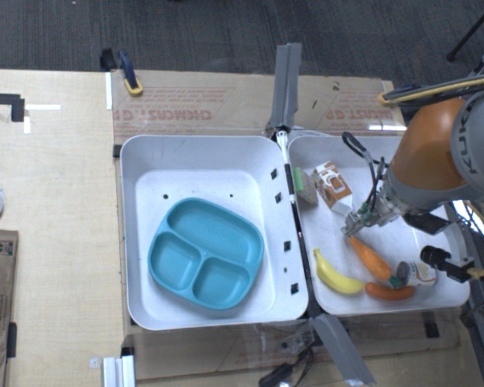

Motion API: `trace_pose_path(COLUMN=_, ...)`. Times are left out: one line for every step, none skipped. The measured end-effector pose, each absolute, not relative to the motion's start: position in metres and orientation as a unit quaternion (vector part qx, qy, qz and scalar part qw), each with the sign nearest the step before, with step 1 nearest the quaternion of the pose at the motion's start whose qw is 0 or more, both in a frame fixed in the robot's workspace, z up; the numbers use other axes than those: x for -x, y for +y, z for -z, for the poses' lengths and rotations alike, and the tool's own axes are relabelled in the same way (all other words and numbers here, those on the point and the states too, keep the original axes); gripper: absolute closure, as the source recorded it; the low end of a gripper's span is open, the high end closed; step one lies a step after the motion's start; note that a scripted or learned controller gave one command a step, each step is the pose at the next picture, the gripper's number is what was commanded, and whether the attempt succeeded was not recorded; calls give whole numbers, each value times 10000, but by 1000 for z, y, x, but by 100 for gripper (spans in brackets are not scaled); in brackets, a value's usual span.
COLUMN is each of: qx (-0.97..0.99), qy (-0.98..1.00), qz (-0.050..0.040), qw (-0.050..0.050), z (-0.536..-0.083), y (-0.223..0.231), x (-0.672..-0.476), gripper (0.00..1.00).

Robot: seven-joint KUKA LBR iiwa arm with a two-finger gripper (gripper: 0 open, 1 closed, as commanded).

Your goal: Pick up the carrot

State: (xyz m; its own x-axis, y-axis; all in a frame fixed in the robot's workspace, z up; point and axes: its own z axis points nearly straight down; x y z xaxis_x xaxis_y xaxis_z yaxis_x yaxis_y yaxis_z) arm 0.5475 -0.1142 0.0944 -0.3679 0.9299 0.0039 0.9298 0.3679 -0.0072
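Grasping wants care: the long orange tapered carrot (370, 257) lies slantwise in the right white bin (332, 150), lower right of frame, between a yellow banana (336, 274) at its left and a second orange piece (390, 291) below. Straddle its thick upper end. The tool (360, 221) hangs just above that end, wrist tilted down-left; I cannot tell its opening.

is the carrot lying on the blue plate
No, the carrot lies in the right bin beside the banana; the blue plate is in the left bin.
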Motion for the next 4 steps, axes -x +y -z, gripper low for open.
trace_pose_path(qx=5959, qy=-8031, qz=-17, qw=15, z=-188, y=-44, x=-567, gripper=100)
trace_pose_path(qx=5961, qy=-8029, qz=-17, qw=16, z=-188, y=-44, x=-567, gripper=0)
trace_pose_path(qx=5886, qy=-8084, qz=-21, qw=26, z=-188, y=-83, x=-495, gripper=0)
trace_pose_path(qx=5387, qy=-8425, qz=-8, qw=25, z=-88, y=-137, x=-477, gripper=0)
